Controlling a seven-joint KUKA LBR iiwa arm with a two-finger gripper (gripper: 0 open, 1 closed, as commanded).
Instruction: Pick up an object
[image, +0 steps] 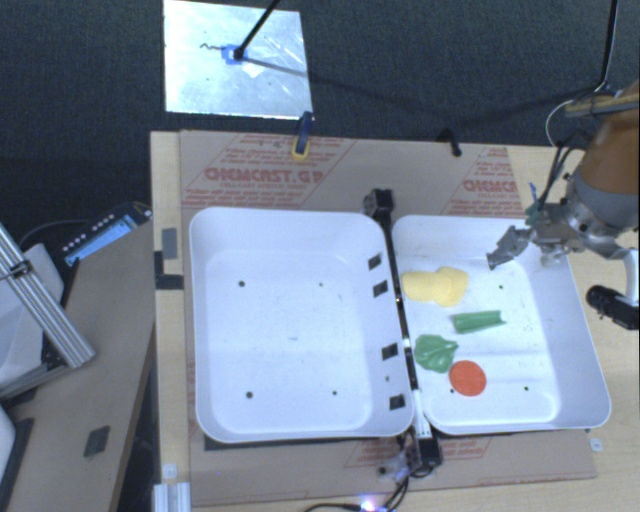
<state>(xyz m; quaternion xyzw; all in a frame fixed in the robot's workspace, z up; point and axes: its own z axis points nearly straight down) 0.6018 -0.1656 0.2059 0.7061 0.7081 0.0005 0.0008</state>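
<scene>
**Gripper above the right bin, 4 objects below it**

We see 2 shallow white bins side by side on the bench. The left bin (290, 320) has only small dark dots on its floor. The right bin (540, 400) holds all 4 objects, grouped in its left half near the divider (398, 320) between the bins.

The yellow object (436, 286) lies highest in the view, close to the divider. Just below and to its right lies a green elongated piece (477, 321), apart from the yellow one. Lower still, a green leaf-shaped object (434, 352) sits near the divider, and a round orange-red disc (467, 379) lies just beside it, at its lower right; we cannot tell whether those 2 touch.

The arm (605, 170) enters from the right, with cables looping over it. The gripper (512, 248) hangs over the upper part of the right bin, up and to the right of the yellow object and well apart from the disc. Nothing lies between its fingers; whether they stand apart or together we cannot tell from this angle. No object lies directly beneath the gripper.

Outside the bins, a yellow clip (300, 150) rests on the cardboard sheet (270, 170) behind them.
</scene>
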